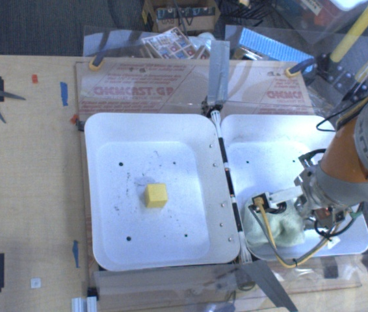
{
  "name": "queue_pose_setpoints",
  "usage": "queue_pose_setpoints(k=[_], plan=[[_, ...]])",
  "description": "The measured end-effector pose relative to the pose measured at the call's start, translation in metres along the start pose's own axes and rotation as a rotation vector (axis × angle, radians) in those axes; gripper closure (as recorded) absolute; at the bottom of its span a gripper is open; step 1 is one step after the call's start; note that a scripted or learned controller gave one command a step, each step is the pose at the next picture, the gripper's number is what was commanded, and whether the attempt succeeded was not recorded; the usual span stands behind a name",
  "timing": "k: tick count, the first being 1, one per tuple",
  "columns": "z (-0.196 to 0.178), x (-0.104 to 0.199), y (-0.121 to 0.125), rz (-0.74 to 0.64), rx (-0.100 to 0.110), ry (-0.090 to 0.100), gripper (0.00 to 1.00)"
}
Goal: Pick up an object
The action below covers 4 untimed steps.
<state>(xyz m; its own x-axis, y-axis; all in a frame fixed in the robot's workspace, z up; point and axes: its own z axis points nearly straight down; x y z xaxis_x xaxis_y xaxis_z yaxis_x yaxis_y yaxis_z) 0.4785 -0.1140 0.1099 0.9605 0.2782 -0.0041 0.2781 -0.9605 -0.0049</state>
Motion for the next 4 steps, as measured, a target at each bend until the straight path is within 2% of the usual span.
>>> queue_pose_setpoints(k=[1,2,3,4], plan=[[0.02,0.127,0.023,0.077,-0.008,0.011,1.0],[0.02,0.061,-0.002,0.07,-0.006,0.012,1.0],[-0.073,0.031,-0.107,-0.04,-0.004,0.002,1.0],[-0.075,0.139,-0.143,0.085,-0.005,0.006,1.0]])
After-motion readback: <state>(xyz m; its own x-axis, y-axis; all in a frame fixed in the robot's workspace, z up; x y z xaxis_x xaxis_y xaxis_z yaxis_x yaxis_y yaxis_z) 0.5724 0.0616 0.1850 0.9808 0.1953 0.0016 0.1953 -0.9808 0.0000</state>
